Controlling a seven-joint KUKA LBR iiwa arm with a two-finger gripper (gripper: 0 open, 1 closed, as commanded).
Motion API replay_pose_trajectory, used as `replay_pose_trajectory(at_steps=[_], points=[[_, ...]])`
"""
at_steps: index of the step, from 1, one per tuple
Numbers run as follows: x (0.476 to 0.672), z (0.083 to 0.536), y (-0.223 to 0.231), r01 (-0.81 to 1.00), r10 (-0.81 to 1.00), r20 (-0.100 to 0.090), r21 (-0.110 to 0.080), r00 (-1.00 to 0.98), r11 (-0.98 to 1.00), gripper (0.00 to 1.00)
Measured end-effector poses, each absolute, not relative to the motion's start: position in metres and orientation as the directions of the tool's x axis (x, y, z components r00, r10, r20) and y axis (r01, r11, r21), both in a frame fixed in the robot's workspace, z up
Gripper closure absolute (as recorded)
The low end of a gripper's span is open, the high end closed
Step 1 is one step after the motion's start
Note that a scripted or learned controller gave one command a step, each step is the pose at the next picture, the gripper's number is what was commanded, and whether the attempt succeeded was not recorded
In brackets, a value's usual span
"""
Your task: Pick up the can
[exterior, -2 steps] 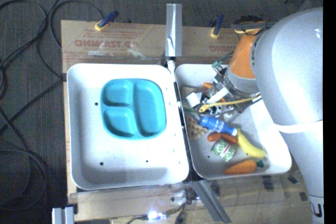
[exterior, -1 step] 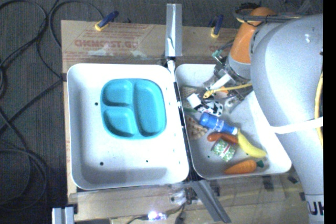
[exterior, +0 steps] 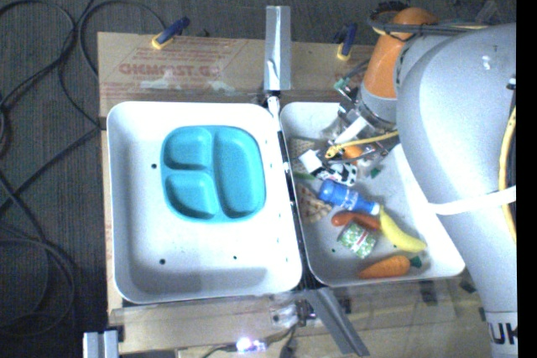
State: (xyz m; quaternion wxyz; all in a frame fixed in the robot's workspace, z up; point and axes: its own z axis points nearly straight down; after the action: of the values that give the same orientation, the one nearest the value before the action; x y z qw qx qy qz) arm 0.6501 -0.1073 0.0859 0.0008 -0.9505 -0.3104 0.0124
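The can [exterior: 357, 240] is a small green and white cylinder with red marks, lying on its side in the front part of the right bin [exterior: 440, 264]. It rests between a red pepper-like piece [exterior: 353, 220] and a carrot [exterior: 384, 267]. My gripper [exterior: 346, 132] hangs low over the back of the right bin, well behind the can and apart from it, among a pile of small items. The grey arm with its orange band [exterior: 384, 71] covers the bin's right side.
A blue bottle [exterior: 346, 196], a banana [exterior: 398, 234] and a black and white toy [exterior: 340, 173] crowd the right bin around the can. The left bin [exterior: 134, 264] holds a blue divided plate [exterior: 214, 172]. A metal post [exterior: 277, 46] stands behind the bins.
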Motion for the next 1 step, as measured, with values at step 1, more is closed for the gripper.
replay_pose_trajectory(at_steps=[1], points=[[0.655,0.0868,-0.1099,0.553,0.554,-0.028,-0.029,0.832,-0.833,0.0]])
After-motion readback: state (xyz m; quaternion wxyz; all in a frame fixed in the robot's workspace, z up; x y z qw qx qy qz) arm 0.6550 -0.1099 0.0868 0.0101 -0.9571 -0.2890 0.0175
